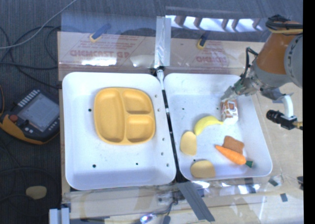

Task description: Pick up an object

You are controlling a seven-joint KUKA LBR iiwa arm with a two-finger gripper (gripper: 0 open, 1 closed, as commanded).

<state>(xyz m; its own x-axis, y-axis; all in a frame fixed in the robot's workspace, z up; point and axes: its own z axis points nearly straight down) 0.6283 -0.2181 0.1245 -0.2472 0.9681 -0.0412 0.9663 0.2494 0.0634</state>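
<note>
I reach in over the right bin [173,119] from its far right corner, my wrist angled down toward the bin floor, and my gripper [231,96] sits low beside the small white-and-brown packet [230,110] that lies near the bin's right wall. My tip looks to be touching or just above the packet's upper end, but I cannot tell from this slanted view whether anything is between my tips, nor how wide they are set, so I claim no hold. The packet seems the thing I am going for, since it is the nearest piece to me and it lies alone enough that I can come at it from above without knocking its neighbours. Just beside it toward the bin's middle curves the banana [207,123], and nearer the front edge lie a pale yellow rounded piece [188,143], a tan potato-like lump [202,169] in the front left part, a brown block [234,144], and the carrot [231,155] touching that block toward the front right corner. All these are bunched in the front half, leaving bare floor at the back left, which is likely why I descend along the right wall. The left bin [74,134] holds a yellow divided tray [124,115] sitting flat near its middle. I judge the pick is at its reaching or closing stage; the packet looks light and crinkly and could slip or tilt aside.
</note>
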